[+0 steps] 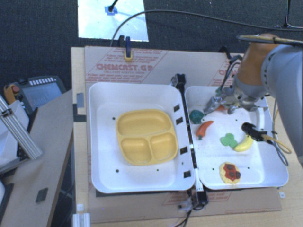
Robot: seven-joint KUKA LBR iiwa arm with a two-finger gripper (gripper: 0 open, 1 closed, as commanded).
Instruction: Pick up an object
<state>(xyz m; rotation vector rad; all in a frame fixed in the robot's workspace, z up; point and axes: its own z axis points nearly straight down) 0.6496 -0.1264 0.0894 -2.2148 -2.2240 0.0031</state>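
Gripper: the metal two-finger gripper (214, 103) sits low near the right white bin's (272, 176) back-left corner; whether it is parted or clenched I cannot tell.
Nearest object: small dark-green round toy (196, 116), just beside it by the left wall.
Neighbour: red-orange chilli-shaped toy (204, 128), close in front.
Advice: centre over the green toy, clear of the wall and the chilli, then descend straight.

The arm (279, 65) is smooth grey, rounded and thick, with a broad orange band (251, 60) above the wrist. Dark cables (229, 74) run beside it to a small metal-grey gripper (218, 103).
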